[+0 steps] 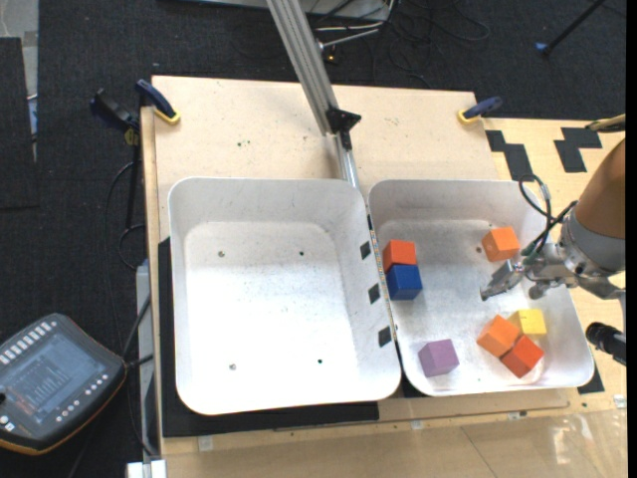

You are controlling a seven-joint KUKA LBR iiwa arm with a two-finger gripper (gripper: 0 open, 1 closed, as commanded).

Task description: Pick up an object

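The right bin (438,202) holds several blocks. An orange-red cube (400,253) touches a blue cube (404,281) near the bin's left wall. A purple cube (438,357) lies at the front. An orange cube (501,241) sits toward the back right. A yellow block (531,321), an orange block (497,335) and a red-orange block (523,356) cluster at the front right. My gripper (511,277) hangs over the bin's right side, between the back orange cube and the yellow block, with no block seen between its fingers.
The left bin (189,207) stands beside the right one. A metal pole (304,48) slants down to the bins' shared back edge. Clamps (157,101) (479,110) grip the board's far corners. A teach pendant (50,376) lies at the lower left.
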